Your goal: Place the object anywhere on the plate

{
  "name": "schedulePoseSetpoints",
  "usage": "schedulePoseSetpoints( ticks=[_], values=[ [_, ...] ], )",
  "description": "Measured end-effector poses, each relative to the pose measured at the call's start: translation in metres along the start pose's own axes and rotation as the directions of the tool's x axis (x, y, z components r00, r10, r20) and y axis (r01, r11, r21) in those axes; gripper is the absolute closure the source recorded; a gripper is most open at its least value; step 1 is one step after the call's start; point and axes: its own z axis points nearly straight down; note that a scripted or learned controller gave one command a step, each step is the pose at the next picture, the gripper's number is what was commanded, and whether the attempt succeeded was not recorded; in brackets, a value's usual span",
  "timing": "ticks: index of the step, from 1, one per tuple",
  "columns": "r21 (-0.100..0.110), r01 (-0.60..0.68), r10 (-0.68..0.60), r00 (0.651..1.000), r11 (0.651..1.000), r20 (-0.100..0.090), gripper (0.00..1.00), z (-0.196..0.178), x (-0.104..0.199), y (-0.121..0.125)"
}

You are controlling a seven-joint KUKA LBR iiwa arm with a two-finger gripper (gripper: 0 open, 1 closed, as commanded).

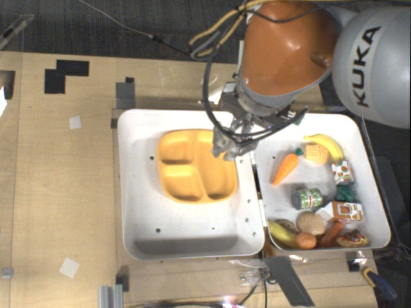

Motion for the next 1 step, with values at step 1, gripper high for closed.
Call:
schedulePoseSetpoints(
  ticks=[1],
  values=[
    [-0.011,0.323,-0.323,0.946,0.946,-0.002,1.00,0.1216,-0.0421,0.0380]
  ],
)
